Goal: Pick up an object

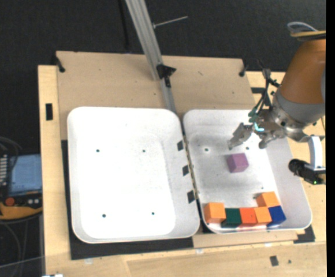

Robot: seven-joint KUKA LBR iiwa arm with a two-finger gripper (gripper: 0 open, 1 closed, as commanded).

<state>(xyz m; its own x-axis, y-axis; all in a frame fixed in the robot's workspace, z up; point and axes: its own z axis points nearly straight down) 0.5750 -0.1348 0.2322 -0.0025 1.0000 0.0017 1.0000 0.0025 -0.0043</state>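
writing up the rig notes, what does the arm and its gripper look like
The arm is a rounded body, orange above and grey toward the wrist. Thin dark cables run along its left side. The gripper is small, grey metal, with slim fingers and a touch of teal at its base.

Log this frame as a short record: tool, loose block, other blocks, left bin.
tool: over the right bin, fingers spread, nothing between them
purple block: alone mid-bin, just below the tool, untouched
other blocks: row along the bin's near edge: orange, green, orange, orange, blue, with another orange behind
left bin: no blocks seen
task status: nothing picked up yet
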